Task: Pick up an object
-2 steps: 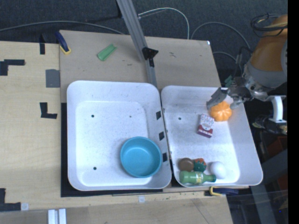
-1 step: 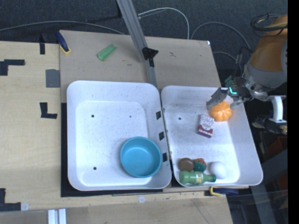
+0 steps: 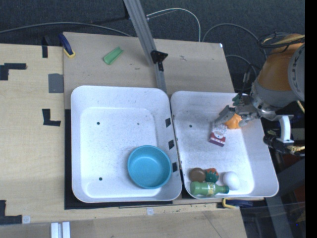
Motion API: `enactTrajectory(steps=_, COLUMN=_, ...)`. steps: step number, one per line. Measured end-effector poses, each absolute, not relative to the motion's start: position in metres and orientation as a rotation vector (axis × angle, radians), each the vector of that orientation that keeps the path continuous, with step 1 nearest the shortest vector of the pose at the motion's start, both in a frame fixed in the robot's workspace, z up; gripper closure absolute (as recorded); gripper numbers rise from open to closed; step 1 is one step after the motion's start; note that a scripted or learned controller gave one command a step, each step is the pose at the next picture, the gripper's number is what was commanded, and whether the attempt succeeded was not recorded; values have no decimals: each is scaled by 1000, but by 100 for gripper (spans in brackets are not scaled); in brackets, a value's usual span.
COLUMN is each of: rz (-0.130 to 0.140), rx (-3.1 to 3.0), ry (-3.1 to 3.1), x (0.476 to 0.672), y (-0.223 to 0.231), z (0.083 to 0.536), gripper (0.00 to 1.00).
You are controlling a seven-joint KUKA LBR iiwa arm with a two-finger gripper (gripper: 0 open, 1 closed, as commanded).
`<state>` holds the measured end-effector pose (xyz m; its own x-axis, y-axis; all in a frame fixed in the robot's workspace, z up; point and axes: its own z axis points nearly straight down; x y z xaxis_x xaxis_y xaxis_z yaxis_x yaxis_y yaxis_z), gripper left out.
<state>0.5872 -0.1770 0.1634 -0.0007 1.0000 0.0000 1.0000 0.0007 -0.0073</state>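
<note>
Two white bins side by side on the surface: left bin (image 3: 84,103) with one blue bowl (image 3: 149,166) at its near right corner. Right bin (image 3: 198,108) with one small red-and-white packet (image 3: 218,136) mid-bin; four things clustered along the near edge: brown ball (image 3: 197,174), green bottle (image 3: 208,188), white egg (image 3: 231,180), small orange-and-green piece (image 3: 212,174). Jaws (image 3: 233,117) low at the far right, an orange thing (image 3: 234,120) right at them; open or closed, cannot tell. One green block (image 3: 112,55) far left on the surface.

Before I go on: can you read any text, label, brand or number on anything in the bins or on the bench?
None can be read.
Small packet in the right bin: red and white print, too blurred to read.
Green bottle: label too small to read.
Blue bowl in the left bin: no marking visible.
</note>
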Motion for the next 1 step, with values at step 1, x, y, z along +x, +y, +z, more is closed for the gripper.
enactTrajectory(steps=1, rz=8, rx=-2217, ry=-2218, x=581, y=-184, z=104, gripper=0)
